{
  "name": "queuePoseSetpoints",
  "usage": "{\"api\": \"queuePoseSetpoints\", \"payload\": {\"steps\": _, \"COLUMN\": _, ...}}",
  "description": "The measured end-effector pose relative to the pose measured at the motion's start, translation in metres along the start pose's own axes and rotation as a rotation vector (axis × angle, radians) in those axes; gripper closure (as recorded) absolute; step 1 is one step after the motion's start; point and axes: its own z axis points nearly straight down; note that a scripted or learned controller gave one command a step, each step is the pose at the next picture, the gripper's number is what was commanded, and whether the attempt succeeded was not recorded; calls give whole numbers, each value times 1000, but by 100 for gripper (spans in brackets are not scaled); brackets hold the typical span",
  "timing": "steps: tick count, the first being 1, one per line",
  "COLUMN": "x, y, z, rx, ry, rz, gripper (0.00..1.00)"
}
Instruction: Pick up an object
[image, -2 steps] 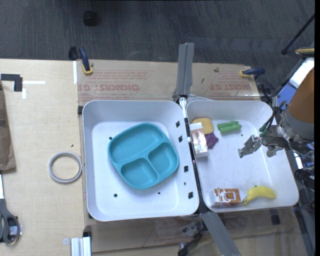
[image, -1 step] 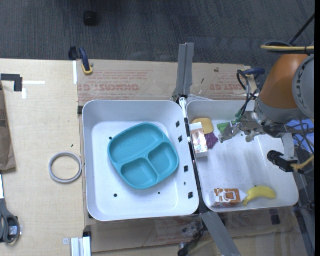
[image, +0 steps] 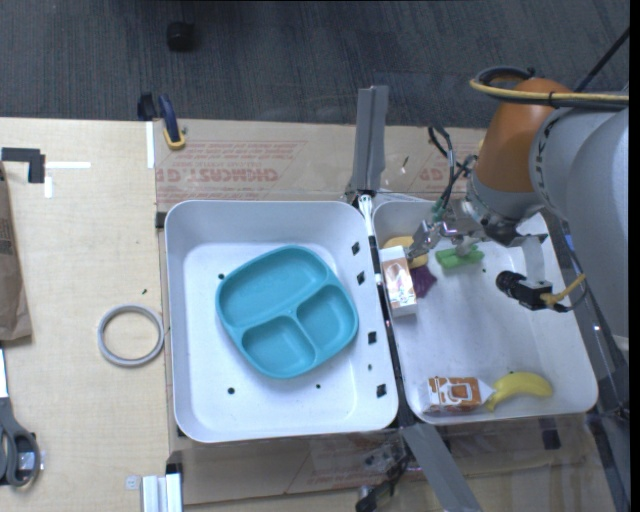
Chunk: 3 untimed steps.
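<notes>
My gripper (image: 432, 236) hangs over the back left part of the right bin (image: 560, 345). Just right of it and a little nearer the front lies a green object (image: 461, 258). A yellow object (image: 396, 243) sits to its left against the bin's left wall. In front of that stand a small white and pink box (image: 400, 285) and a purple item (image: 423, 283). At the front of this bin lie an orange and white carton (image: 455, 394) and a yellow banana (image: 521, 386). I see nothing in the gripper.
The left bin (image: 190, 330) holds a blue divided plate (image: 287, 311). A grey ring (image: 131, 333) lies on the bench to the left. A grey upright post (image: 370, 140) stands behind the gap between the bins. The arm's body (image: 580, 150) covers the right bin's back right corner.
</notes>
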Motion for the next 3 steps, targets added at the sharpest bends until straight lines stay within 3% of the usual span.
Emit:
{"api": "queuePoseSetpoints", "payload": {"steps": 1, "x": 0, "y": -23, "z": 1, "rx": -11, "ry": -7, "rz": -176, "gripper": 0}}
{"api": "queuePoseSetpoints", "payload": {"steps": 2, "x": 1, "y": -50, "z": 1, "rx": -12, "ry": -2, "rz": -76, "gripper": 0}}
{"api": "queuePoseSetpoints", "payload": {"steps": 3, "x": 4, "y": -67, "z": 1, "rx": -12, "ry": -5, "rz": -101, "gripper": 0}}
